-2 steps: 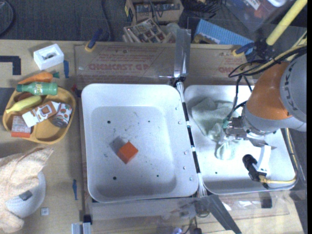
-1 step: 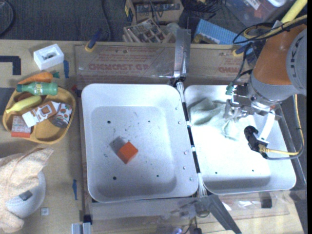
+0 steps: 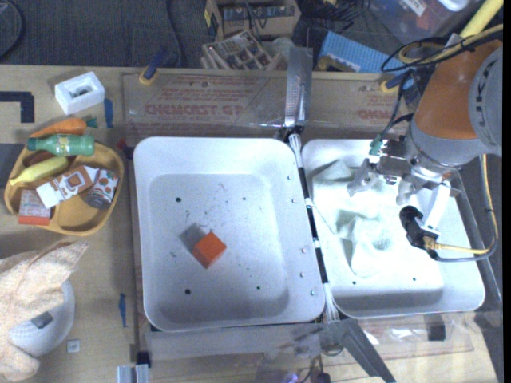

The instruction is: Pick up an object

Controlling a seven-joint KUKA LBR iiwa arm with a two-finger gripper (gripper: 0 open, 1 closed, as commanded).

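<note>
Orange block (image 3: 210, 249) lies corner-on, diamond-wise, no long axis; jaws' state over right bin (image 3: 447, 294) I cannot tell.

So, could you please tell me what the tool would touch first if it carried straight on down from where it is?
Probably the pale crumpled cloth in the right bin, beneath the tool; depth from this slanted view is uncertain.

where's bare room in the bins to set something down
Left bin: bare floor all round the orange block, widest toward its far rim. Right bin: crowded far half under the gripper; near edge is freer.
</note>
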